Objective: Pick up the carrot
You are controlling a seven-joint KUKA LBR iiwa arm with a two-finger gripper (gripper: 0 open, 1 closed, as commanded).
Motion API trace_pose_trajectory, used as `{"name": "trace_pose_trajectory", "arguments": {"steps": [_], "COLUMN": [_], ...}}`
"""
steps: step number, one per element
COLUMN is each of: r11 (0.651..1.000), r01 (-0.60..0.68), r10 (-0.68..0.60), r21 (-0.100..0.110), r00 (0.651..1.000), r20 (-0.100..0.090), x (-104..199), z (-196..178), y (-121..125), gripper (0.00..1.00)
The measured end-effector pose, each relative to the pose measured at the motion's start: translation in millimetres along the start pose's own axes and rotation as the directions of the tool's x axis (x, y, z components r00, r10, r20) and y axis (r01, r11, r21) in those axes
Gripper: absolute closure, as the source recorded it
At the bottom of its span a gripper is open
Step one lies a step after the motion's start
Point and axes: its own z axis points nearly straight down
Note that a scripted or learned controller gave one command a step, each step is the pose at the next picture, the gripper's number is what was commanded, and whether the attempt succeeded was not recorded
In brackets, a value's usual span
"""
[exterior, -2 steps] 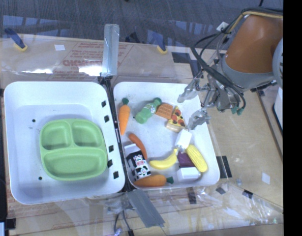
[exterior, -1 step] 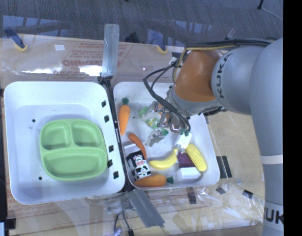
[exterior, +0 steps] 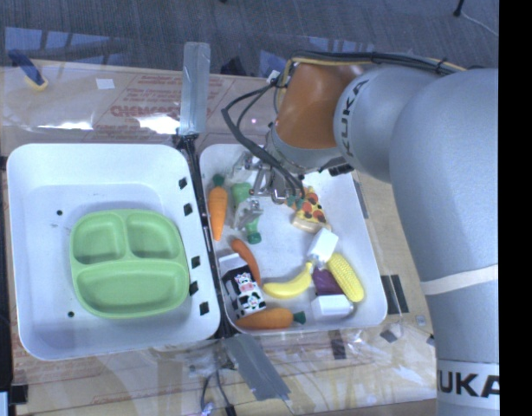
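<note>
Looming nearest the lens, the grey arm reaches in from the right, covering the right bin's far corner. Well below the fingers, against the near wall, lies one carrot on its side, with a cow-print carton, a banana and a corn cob crowded close by. A short orange piece sits between that cluster and the fingers.

Just left of the fingers a second carrot lies lengthwise along the bin's left wall. A pizza slice rests just to their right. Whether the fingers are parted or closed I cannot tell, and no carrot sits between them.

The wall-side carrot looks the likelier target. To take it well, shift left until centred over its thick middle, turn so the pinch crosses its width, and keep clear of the wall before descending. The green plate in the left bin is well apart.
</note>
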Motion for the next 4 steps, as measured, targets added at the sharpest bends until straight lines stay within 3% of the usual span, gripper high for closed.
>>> {"name": "trace_pose_trajectory", "arguments": {"steps": [1, 2, 3, 4], "r11": [1.0, 0.98, 0.981, 0.977], "r01": [0.007, 0.197, 0.195, 0.215], "r10": [-0.007, -0.197, -0.195, -0.215], "r21": [0.002, 0.005, 0.005, 0.005], "r00": [1.0, 0.98, 0.981, 0.977], "r20": [0.004, 0.021, -0.023, -0.003], "x": [-2, -2, 73, 56], "z": [-12, -111, -51, -60], "y": [1, 85, -18, -2], "gripper": [1.0, 1.0, 1.0, 1.0]}}
